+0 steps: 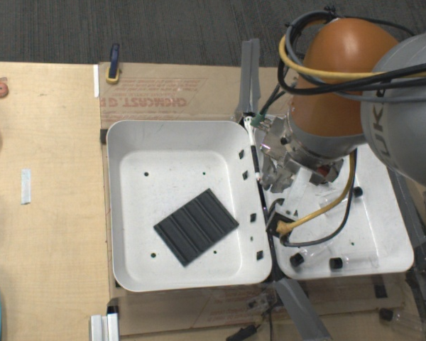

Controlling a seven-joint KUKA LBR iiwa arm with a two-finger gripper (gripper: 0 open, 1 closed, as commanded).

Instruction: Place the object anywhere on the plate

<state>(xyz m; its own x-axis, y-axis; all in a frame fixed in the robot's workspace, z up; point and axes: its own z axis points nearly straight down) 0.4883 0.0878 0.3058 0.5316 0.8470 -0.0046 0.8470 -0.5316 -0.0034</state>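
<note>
The plate (pixel 196 226) is a dark grey ribbed rectangle lying at a slant on the floor of the left bin (pixel 128 190), with nothing on it. My gripper (pixel 275 175) hangs below the orange wrist band (pixel 337 69), low over the left side of the right bin (pixel 383 254), close to the wall between the two bins. The wrist and cables hide most of it, so whether anything is in it cannot be seen. Two small dark pieces (pixel 297 259) (pixel 335 263) lie near the right bin's front edge.
A yellow cable (pixel 319 208) loops from the wrist down into the right bin. A cardboard sheet (pixel 163 94) lies behind the left bin. The wooden bench at the left (pixel 42 190) carries small items along its edge.
</note>
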